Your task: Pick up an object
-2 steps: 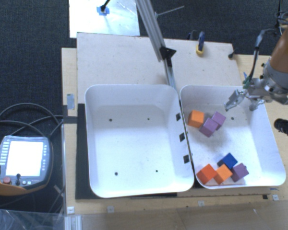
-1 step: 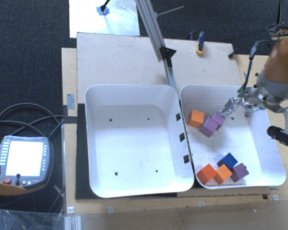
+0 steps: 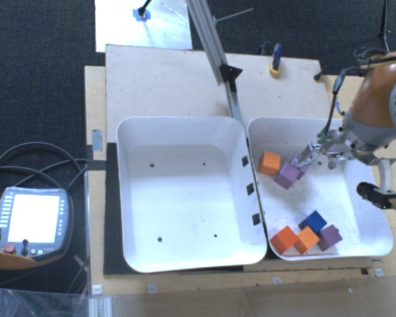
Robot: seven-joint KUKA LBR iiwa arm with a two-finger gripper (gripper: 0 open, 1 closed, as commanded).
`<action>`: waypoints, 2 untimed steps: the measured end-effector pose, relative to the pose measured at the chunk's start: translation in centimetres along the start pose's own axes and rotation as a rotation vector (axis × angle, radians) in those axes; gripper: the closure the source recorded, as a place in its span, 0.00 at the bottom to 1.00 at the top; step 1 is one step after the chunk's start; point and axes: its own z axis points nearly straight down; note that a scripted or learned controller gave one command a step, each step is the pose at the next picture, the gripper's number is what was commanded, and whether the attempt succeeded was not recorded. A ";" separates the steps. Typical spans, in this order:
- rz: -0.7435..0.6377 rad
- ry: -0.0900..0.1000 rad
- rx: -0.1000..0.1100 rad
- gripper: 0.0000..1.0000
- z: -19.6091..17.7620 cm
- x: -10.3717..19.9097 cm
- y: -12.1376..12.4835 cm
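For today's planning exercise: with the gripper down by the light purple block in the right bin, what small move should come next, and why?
Probably a short, slow lift. The gripper sits right at the light purple block, which lies beside an orange block; lifting would show whether it is really held.

Orange cube just beside purple block, perhaps touching.
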 end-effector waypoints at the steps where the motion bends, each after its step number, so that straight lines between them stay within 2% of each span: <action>1: -0.002 -0.001 -0.007 1.00 -1.4 -0.1 0.2; 2: 0.000 -0.003 -0.011 1.00 -7.3 -1.0 0.1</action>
